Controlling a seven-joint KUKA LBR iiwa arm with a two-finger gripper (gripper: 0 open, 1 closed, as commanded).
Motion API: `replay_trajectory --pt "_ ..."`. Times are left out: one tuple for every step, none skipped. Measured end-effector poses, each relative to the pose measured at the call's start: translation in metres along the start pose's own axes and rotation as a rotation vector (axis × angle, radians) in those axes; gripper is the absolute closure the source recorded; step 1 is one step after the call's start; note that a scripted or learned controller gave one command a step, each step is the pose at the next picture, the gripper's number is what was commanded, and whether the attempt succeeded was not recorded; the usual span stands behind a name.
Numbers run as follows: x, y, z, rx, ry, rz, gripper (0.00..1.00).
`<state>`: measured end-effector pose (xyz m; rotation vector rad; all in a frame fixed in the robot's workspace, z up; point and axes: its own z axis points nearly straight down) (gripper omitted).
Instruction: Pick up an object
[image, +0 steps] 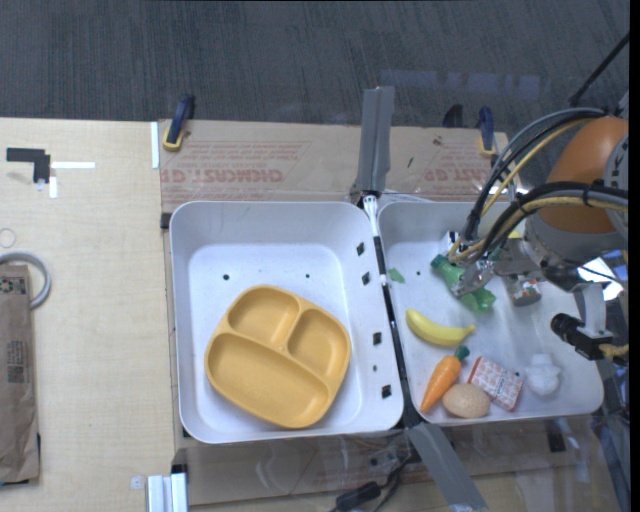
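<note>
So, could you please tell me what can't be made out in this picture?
- End effector, camera view: cables and wrist hardware cover it, so whether it grips anything can't be told.
- Green object: partly under the end effector, identity unclear.
- Red-and-white packet: print too small to read.

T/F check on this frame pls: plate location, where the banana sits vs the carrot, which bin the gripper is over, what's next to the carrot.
1. The yellow divided plate lies in the left bin. True.
2. The banana lies in the left bin. False: it lies in the right bin, above the carrot in the view.
3. The gripper is over the right bin, at a green object. True.
4. The carrot lies on the plate. False: it lies on the right bin's floor, beside a tan round object.
</note>
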<state>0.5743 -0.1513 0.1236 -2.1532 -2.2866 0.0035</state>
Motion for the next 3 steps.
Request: replay_trajectory --pt "0.009 0.023 0.032 -0.001 0.0 0.047 0.0" --pt "0.008 0.023 0.023 -0.001 -0.001 0.049 1.0" --pt "0.072 0.057 -0.068 -0.002 -0.001 -0.106 1.0"
